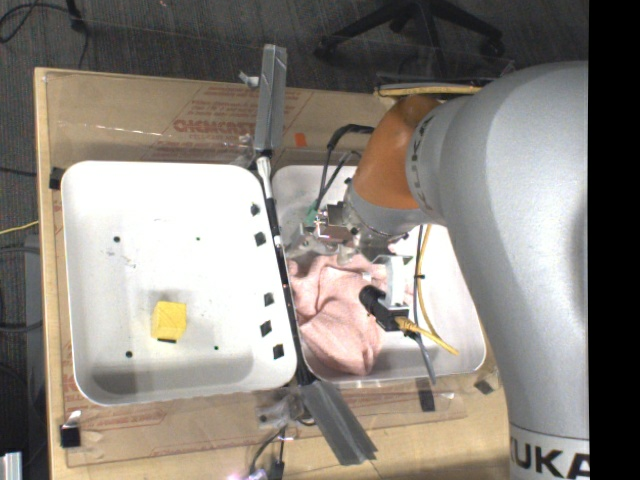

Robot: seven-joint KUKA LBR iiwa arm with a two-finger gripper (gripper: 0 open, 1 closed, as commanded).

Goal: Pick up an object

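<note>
Just below end effector (318,240), pink cloth (335,318)

The scene is being lit evenly and brightly from overhead, and the white walls of the left bin (150,183) are being washed close to overexposure, with a soft grey shadow being cast along its wall at 6 o'clock. A mild sheen is being thrown off the grey arm (530,228) at 3 o'clock. Fine detail is being softened by slight blur and grain, most of all over the dark floor (150,18) at 12 o'clock.
</note>
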